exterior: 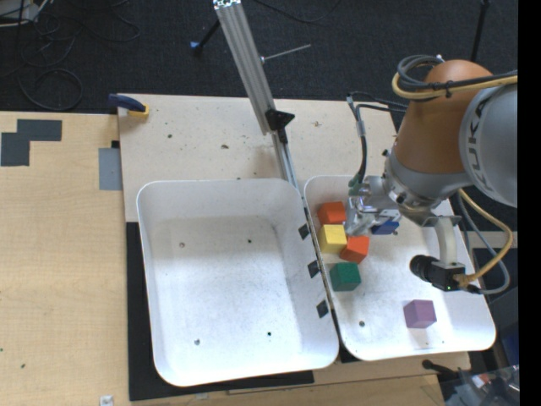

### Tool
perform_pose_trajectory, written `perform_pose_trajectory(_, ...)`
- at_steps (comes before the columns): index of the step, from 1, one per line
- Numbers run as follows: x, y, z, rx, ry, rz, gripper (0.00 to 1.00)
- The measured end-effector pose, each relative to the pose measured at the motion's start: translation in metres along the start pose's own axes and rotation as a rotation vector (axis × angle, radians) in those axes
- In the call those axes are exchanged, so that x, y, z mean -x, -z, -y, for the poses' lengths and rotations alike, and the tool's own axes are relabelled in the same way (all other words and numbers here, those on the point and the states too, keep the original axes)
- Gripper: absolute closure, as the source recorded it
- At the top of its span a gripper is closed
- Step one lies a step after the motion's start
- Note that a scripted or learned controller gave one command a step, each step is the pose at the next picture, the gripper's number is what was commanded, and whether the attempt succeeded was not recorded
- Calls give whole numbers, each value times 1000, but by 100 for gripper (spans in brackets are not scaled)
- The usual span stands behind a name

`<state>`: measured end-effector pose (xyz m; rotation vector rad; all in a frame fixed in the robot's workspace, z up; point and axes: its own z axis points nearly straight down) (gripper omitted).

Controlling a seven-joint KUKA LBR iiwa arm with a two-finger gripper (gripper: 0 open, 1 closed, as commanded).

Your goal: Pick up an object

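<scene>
White right bin [473, 332], small colored blocks [342, 239]

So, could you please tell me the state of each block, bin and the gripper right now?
orange block: resting in right bin
yellow block: beside the gripper
red block: below the gripper
green block: resting free
purple block: alone, apart
gripper: low over the blocks
right bin: holds five blocks

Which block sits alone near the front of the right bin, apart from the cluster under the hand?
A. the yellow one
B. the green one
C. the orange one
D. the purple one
D: the purple block lies by itself toward the right bin's front corner, away from the others.
</scene>
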<state>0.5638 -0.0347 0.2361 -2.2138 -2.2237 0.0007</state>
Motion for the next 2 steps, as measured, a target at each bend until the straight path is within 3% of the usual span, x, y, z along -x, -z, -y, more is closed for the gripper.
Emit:
perform_pose_trajectory(1, -50, -5, -16, 1, -1, 1, 100)
perform_pose_trajectory(2, -102, -4, -50, 2, -1, 2, 100)
